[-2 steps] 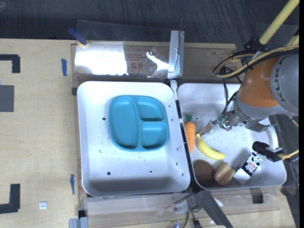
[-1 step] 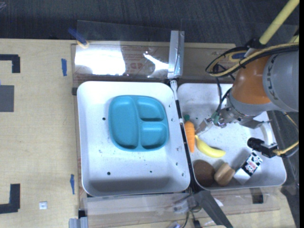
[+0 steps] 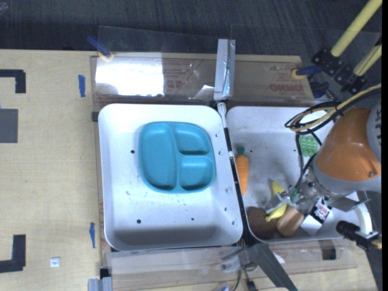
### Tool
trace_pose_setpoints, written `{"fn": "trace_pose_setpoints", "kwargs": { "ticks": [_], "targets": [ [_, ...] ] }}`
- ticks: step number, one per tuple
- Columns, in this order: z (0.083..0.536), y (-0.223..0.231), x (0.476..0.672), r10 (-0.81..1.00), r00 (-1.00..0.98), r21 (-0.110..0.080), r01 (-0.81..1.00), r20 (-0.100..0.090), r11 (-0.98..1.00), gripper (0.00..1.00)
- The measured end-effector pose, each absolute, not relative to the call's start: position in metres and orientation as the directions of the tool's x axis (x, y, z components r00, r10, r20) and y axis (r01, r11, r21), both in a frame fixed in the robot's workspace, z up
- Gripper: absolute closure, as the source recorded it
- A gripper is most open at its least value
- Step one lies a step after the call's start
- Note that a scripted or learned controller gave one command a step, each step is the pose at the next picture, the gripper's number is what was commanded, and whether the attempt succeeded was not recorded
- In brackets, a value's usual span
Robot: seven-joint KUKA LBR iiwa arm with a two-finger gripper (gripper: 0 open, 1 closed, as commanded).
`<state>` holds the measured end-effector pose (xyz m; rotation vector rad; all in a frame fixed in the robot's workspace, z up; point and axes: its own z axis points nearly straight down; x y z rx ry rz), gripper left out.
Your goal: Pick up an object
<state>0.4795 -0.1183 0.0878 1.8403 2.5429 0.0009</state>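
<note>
In the right bin lie an orange carrot by the left wall, a dark brown lump, a tan rounded piece and a yellow piece near the front edge. The arm's orange band hangs over the bin's right side. My gripper reaches down just above and right of the yellow and tan pieces. Cables and the wrist body hide how it meets them.
The left bin holds a blue divided plate. A green item lies partly under the arm. A small white, black and red item sits at the front right. A metal divider stands behind the bins.
</note>
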Motion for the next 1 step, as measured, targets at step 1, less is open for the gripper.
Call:
{"fn": "trace_pose_setpoints", "kwargs": {
  "ticks": [1],
  "targets": [
    [0.0993,-0.1181,0.4835,0.950,-0.311,0.013,0.950,-0.008,0.311,1.00]
  ]
}}
